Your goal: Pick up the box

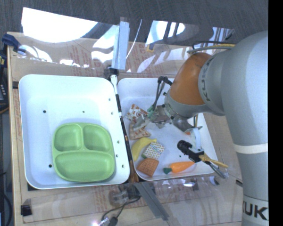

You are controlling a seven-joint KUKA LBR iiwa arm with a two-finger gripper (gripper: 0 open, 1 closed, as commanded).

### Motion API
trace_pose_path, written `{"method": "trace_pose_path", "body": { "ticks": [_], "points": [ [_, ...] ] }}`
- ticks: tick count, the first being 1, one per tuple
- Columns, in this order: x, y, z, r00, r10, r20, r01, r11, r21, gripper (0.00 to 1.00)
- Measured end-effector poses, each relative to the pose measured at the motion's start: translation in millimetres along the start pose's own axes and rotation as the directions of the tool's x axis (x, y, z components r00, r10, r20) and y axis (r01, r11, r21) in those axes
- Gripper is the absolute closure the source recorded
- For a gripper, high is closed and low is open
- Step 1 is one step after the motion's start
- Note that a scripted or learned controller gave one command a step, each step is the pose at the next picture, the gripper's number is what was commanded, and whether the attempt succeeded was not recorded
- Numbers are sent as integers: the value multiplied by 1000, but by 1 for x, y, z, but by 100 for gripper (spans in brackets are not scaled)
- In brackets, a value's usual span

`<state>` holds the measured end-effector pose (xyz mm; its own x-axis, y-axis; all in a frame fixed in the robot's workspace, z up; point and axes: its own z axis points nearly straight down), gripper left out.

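1. We see the gripper (155,116) low over the right bin (137,89), about midway between the bin's far and near edges. It sits under the orange band of the arm (236,84).
2. We cannot tell whether the gripper is spread or pressed together, as the wrist covers much of it from this angle.
3. The box (153,150), small with a checkered face, lies tilted in the near half of the right bin. It is closer to the wall next to the left bin (35,95) than to the opposite wall.
4. The box is apart from the gripper, lying on the side towards the bin's near edge with bare white floor between the two.
5. A banana (139,148) lies against the box on the side of that shared wall, and the two appear to touch.
6. A waffle (147,166) sits just beside the box, towards the near corner at the shared wall.
7. A carrot (183,166) lies along the near edge, with its green end pointing at the waffle.
8. A red-and-white packet (136,113) lies just beside the gripper, by the shared wall. A toast piece (140,133) lies between the packet and the banana.
9. A green plate (83,152) with three compartments rests in the left bin, in its near half.
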<state>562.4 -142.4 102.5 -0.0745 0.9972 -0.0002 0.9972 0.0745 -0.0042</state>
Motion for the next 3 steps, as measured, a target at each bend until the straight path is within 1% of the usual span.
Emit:
{"method": "trace_pose_path", "body": {
  "ticks": [1,2,3],
  "points": [
    [-7,-85,7,1000,29,-1,-29,1000,-8,0],
    [11,-20,-4,963,-268,1,268,963,-4,0],
    [-21,17,11,992,-129,0,129,992,-3,0]
  ]
}}
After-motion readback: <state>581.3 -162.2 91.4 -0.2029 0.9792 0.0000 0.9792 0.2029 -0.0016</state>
